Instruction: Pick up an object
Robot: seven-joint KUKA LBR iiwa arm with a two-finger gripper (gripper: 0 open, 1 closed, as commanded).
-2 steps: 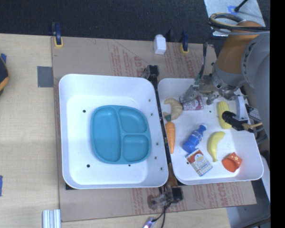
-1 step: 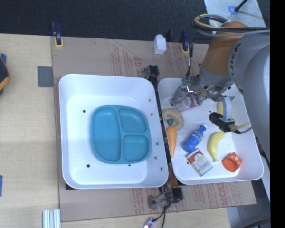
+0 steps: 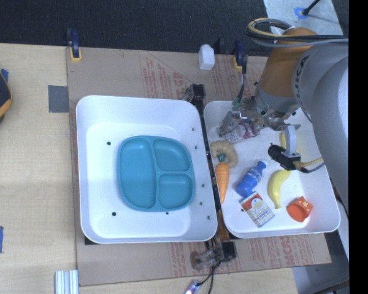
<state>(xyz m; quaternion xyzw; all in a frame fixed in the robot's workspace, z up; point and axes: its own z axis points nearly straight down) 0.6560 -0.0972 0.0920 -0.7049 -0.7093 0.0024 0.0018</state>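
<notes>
Low in the right bin lie a carton, banana, bottle and carrot (4 loose objects); the gripper sits at its top-left corner, its opening unclear.

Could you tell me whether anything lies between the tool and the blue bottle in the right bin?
Nothing visible does. The tool is at the far left corner of the right bin, and the blue bottle lies nearer the camera. The bagel and the carrot sit left of that line.
</notes>
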